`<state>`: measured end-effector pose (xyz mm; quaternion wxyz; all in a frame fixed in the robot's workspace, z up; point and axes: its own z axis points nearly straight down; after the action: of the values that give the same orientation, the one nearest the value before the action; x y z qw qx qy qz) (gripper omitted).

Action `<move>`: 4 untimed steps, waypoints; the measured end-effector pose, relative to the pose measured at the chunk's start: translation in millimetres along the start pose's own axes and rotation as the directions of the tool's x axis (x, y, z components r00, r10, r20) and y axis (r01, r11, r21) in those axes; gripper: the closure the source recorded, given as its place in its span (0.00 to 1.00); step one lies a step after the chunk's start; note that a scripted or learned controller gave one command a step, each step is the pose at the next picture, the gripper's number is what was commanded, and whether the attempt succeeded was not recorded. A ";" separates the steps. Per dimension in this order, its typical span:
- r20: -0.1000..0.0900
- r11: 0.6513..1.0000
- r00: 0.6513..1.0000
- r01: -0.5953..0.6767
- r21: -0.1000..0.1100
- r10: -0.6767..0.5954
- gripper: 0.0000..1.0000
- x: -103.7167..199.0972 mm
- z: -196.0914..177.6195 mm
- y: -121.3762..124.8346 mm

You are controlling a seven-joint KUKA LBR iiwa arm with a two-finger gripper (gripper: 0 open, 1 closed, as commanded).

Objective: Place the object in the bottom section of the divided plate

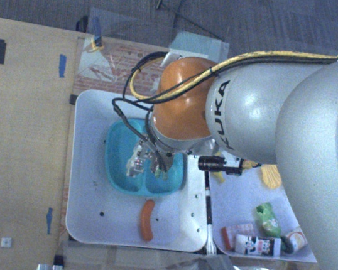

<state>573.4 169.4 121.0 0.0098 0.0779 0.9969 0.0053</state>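
Two white bins sit side by side on the worktop (13,157), and in the left bin (80,212) the orange sausage-like object (147,220) lies on the bare floor, its long axis running roughly up and down the view, just below the blue divided plate (117,161). The pincer (145,162) hangs above the plate, so the object lies below it in the view; whether it is spread or pressed together I cannot tell, and nothing visible sits in it. The grey arm (266,121) reaches in from the right, its orange band (183,105) over the plate's upper part

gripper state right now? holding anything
gripper: over the blue divided plate; cannot be told whether it is open, closed or holding anything. The hot dog lies in the left bin, below the plate.
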 end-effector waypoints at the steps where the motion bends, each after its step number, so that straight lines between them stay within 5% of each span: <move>1: -0.011 0.998 0.998 -0.061 0.010 0.061 1.00 -51.2 -24.3 -48.7; 2: -0.010 0.983 0.983 0.185 0.008 -0.185 1.00 -103.2 -65.9 -122.1; 3: -0.010 0.894 0.894 0.447 0.004 -0.447 1.00 -125.2 -177.0 -161.3; 4: -0.012 0.895 0.895 0.445 0.006 -0.445 1.00 -133.9 -313.7 -251.9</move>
<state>660.1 -103.1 434.1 0.0055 -0.1521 0.9884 -0.0009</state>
